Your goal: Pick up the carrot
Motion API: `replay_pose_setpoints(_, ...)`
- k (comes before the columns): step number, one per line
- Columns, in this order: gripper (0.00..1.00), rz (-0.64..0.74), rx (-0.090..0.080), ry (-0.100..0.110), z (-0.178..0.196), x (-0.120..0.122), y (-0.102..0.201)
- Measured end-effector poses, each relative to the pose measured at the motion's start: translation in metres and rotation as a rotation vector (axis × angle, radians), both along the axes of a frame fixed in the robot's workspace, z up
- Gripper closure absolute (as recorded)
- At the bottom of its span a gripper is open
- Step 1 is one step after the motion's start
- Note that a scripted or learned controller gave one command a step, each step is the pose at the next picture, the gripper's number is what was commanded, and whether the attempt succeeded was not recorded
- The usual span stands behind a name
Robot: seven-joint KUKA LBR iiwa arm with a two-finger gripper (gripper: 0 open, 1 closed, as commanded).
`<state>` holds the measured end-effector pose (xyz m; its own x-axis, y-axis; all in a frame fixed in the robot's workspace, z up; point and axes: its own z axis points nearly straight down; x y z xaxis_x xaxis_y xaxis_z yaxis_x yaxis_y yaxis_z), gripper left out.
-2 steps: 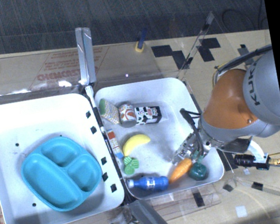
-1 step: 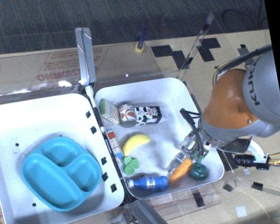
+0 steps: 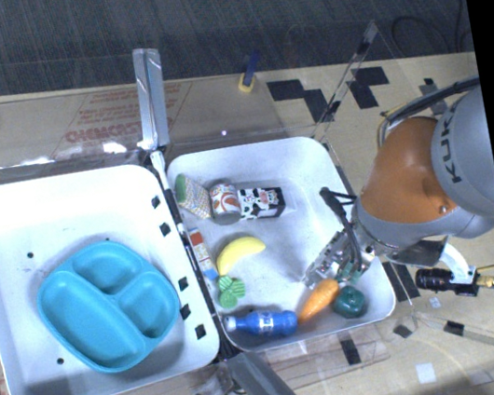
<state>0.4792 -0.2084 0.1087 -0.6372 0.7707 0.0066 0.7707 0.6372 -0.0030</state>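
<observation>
The gripper (image 3: 333, 266) hung low over the right bin (image 3: 250, 158), toward its 4 o'clock corner, with the grey arm (image 3: 415, 186) and its orange band reaching in from 3 o'clock. Whether it was released or clenched could not be told; its metal parts blurred together just above the carrot (image 3: 319, 299). Nothing could be seen grasped in it, and whether it touched the carrot was unclear.

The carrot lay on the bin floor near the 5 o'clock corner. Its long axis ran roughly from 8 o'clock to 2 o'clock, and which end was the tip could not be made out. A dark green round object (image 3: 349, 301) sat just beside it at 3 o'clock, and a blue bottle (image 3: 262, 323) lay just beside it at 9 o'clock.

Farther toward 10 o'clock lay a banana (image 3: 239, 252). The left bin (image 3: 4, 216) held a blue divided plate (image 3: 107, 304).
</observation>
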Motion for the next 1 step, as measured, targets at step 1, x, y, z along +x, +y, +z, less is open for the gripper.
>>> replay_pose_setpoints(1,0.0,0.0,0.0,0.0,0.0,0.0,0.0001)
